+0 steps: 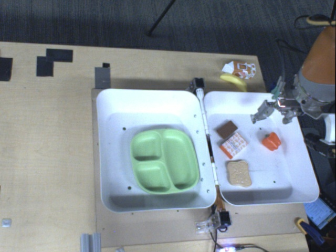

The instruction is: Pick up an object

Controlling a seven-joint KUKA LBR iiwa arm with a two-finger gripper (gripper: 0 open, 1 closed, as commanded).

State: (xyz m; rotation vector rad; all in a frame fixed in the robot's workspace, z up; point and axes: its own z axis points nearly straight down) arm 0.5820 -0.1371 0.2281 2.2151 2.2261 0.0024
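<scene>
I inspected the view for text and found nothing I could read. The small red-and-white box (233,144) in the right bin (299,167) carried printed patterning, too blurred to resolve into letters or numbers. The white-and-orange packet (240,69) on the bench at twelve o'clock from that bin likewise showed coloured print, but no word, brand or numeral was legible. I noted no readable labels or signs on either bin or on the bench (47,156).

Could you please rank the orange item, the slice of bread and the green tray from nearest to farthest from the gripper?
From the gripper:
1. Orange item, right bin, just below it.
2. Slice of bread, right bin's front.
3. Green tray, left bin.
</scene>
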